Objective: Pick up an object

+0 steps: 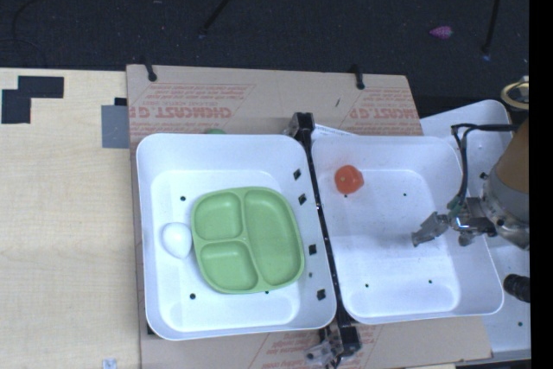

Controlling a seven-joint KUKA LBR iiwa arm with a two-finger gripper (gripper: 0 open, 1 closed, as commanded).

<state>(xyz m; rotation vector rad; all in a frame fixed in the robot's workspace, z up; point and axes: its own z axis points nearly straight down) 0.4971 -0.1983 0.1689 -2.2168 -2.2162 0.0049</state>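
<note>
I see my two-finger gripper [445, 227] hanging over the right-hand shallow white bin [397, 298], jaws parted and holding nothing. The small round orange-red ball [349, 179] lies well apart from the jaws — up and to their left, near the bin's far corner — round, so no long axis or heading to match.

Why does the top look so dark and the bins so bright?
In the camera view, light falls on the white bins and glares a little, the floor behind stays unlit, and the gripper looks slightly blurred, while the green plate shows clearly.
</note>
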